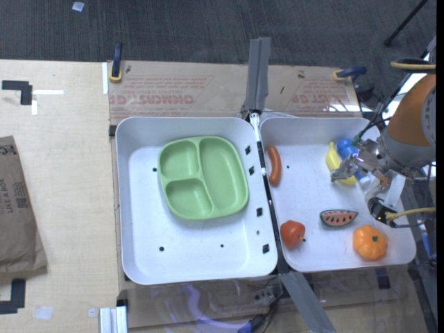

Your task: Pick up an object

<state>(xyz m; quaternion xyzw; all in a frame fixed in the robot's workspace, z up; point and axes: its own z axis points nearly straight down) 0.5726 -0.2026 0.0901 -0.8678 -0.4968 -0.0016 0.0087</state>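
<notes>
Over the right bin (305,259) your hand (345,175) sits low at the far right side, right against the yellow and blue toy cluster (340,155). Fingers look narrow, tips just beside or touching the yellow piece, but nothing is clearly clamped between them, so I can't call it a grasp. Step: closing in on the pick, not lifted yet. Other candidates in the same bin: sausage (274,165) by the divider, tomato (292,233) at the near left corner, watermelon slice (338,218) mid-bin, orange pumpkin (370,243) near the front right. Left bin (139,255) holds only the green divided plate (203,177). Next you need to seat the fingers around the yellow piece, close firmly, then raise straight up clear of the bin wall.
</notes>
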